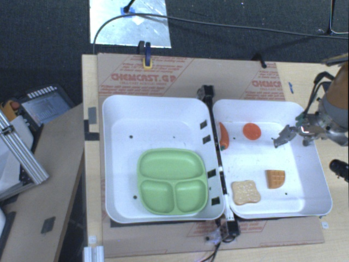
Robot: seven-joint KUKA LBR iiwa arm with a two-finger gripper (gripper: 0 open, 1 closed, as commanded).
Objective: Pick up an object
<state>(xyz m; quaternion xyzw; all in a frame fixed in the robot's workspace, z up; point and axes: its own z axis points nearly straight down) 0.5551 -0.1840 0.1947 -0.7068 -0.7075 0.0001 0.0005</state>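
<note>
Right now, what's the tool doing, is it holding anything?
Tool: over the right bin, nothing seen in it; open or closed cannot be told.

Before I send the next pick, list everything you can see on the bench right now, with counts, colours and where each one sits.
White bins: 2, side by side on the bench; left bin, right bin.
Divided plate: 1, light green, three compartments, front of the left bin.
Carrot-like piece: 1, orange-red, right bin, against its left wall.
Round slice: 1, orange-red, right bin, rear middle.
Waffle piece: 1, orange-brown, right bin, front right.
Bread slice: 1, tan, right bin, front left.
Clamp: 1, yellow and black, rear edge of the board.
Arm: 1, grey, entering from the right.
Gripper: 1, grey, above the right bin's rear right, holding nothing visible.
</note>
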